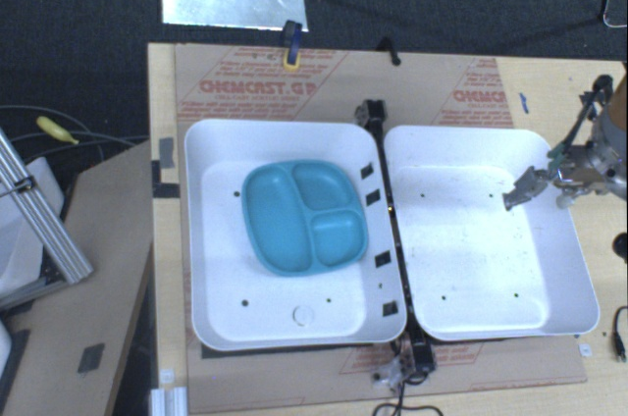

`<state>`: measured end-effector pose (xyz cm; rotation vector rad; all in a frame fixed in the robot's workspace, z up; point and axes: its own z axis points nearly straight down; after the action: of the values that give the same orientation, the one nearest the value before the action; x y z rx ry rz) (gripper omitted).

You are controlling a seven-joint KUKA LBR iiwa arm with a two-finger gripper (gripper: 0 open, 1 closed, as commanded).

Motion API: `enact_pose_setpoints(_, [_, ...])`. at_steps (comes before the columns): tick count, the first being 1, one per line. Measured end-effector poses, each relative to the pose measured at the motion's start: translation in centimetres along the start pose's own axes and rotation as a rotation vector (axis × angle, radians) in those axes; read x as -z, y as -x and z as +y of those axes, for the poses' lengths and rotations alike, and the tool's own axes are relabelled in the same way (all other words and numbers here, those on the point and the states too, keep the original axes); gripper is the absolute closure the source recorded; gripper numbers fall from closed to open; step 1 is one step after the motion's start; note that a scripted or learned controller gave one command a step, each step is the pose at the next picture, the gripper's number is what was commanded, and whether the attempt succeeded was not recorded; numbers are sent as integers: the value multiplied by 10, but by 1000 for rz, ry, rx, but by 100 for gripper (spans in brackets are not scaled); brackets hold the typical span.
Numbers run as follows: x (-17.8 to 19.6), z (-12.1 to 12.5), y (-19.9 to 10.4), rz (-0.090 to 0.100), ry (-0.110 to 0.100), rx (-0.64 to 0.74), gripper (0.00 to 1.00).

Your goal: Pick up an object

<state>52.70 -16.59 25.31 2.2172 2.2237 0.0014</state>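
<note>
Plate (302,216): blue, divided, left bin (221,149); long axis roughly 10-to-4. Lies at 9 o'clock from gripper (520,191), well apart. Grip state: cannot tell.

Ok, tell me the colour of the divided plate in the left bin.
Light blue; the divided plate shows plainly in the camera view.

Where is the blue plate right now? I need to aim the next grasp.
The blue plate lies in the middle of the left bin, far from the gripper over the right bin.
</note>
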Motion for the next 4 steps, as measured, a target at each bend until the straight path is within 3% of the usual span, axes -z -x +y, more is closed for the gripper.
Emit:
enact_pose_setpoints(1, [153, -31, -26, -3, 19, 4, 0])
enact_pose_setpoints(2, [87, -42, 45, -1, -4, -8, 0])
enact_pose_setpoints(3, [207, -37, -12, -3, 15, 7, 0])
enact_pose_setpoints(4, [153, -25, 44, -2, -2, -6, 0])
